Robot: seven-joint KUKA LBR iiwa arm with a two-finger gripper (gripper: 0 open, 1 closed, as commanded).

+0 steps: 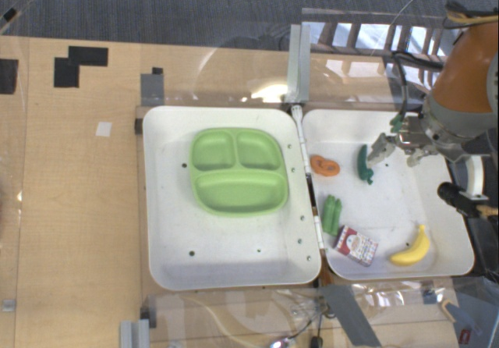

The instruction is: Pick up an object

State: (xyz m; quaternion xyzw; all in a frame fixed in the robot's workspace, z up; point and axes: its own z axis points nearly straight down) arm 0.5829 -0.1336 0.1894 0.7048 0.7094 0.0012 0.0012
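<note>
The right bin holds several small objects. A dark green piece lies near its middle, and an orange piece sits by the left wall. A light green vegetable lies below that, next to a red and white carton. A yellow banana rests at the front right. My gripper hovers over the upper right of this bin, open, with nothing between its fingers. Its left finger is just right of the dark green piece.
The left bin holds a light green divided plate. A metal post stands behind the wall between the bins. The arm's grey and orange body covers the right bin's far right corner.
</note>
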